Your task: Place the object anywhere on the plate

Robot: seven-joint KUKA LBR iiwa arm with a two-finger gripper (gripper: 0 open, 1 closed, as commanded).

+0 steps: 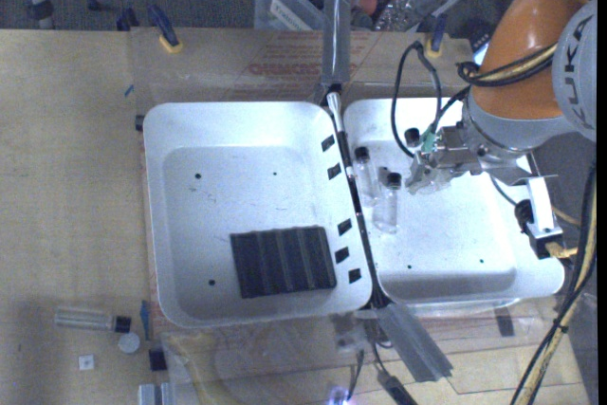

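We look down at a slant on two shallow white bins side by side. In the left bin, toward its 5 o'clock corner, lies a dark ribbed slab, which we take to be the plate. Nothing rests on it, so we judge the task not yet done: the object must first be picked up, then carried over the divider and set down on the slab.

The object appears to be a small clear vial with a dark cap, lying in the right bin close to the divider. A second dark-capped piece sits just beside it at 11 o'clock.

The grey arm with its orange band reaches in from 3 o'clock. Its gripper hangs over the right bin, near the vial and at about 2 o'clock from it. Whether it touches anything, or whether it is apart or together, we cannot tell; that area is blurred.
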